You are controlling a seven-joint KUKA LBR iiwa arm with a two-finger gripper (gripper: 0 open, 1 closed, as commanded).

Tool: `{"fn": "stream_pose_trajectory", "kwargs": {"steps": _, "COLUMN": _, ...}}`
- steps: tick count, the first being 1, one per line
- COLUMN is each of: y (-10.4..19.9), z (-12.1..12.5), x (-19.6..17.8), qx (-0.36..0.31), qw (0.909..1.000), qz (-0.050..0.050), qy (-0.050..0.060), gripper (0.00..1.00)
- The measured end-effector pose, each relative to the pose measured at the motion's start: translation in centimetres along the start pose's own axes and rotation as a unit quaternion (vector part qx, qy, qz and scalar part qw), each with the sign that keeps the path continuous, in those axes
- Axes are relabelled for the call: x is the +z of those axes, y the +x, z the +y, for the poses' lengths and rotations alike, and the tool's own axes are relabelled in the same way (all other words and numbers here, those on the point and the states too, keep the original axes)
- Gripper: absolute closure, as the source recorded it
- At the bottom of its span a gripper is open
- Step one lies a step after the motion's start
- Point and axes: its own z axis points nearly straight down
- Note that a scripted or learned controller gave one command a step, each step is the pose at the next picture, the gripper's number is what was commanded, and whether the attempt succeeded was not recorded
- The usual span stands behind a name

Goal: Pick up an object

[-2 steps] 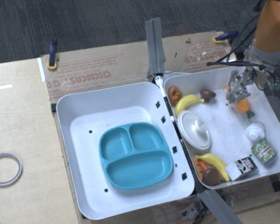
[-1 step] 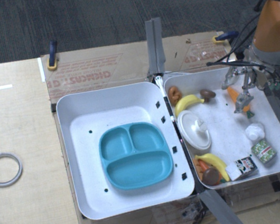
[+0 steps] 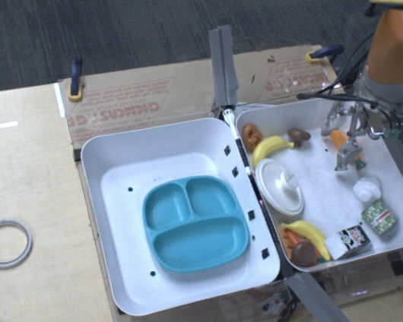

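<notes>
The arm (image 3: 392, 61) is grey with a broad, rounded orange band above the wrist. Thin black cables trail across it. The gripper (image 3: 347, 147) is bare silvery metal, slim and angular, with small bracket-like parts.

The right bin (image 3: 398, 160) has open floor at its centre; the white lid (image 3: 279, 186), bananas (image 3: 270, 147) and can (image 3: 380, 217) crowd its edges.
</notes>
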Motion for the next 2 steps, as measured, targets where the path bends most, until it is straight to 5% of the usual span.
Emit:
{"fn": "stream_pose_trajectory", "kwargs": {"steps": 1, "y": -0.21, "z": 0.02, "x": -1.17, "qx": -0.001, "qw": 1.0, "qz": -0.004, "qy": 0.001, "gripper": 1.0}}
{"fn": "stream_pose_trajectory", "kwargs": {"steps": 2, "y": -0.21, "z": 0.02, "x": -1.16, "qx": -0.001, "qw": 1.0, "qz": -0.004, "qy": 0.001, "gripper": 0.0}}
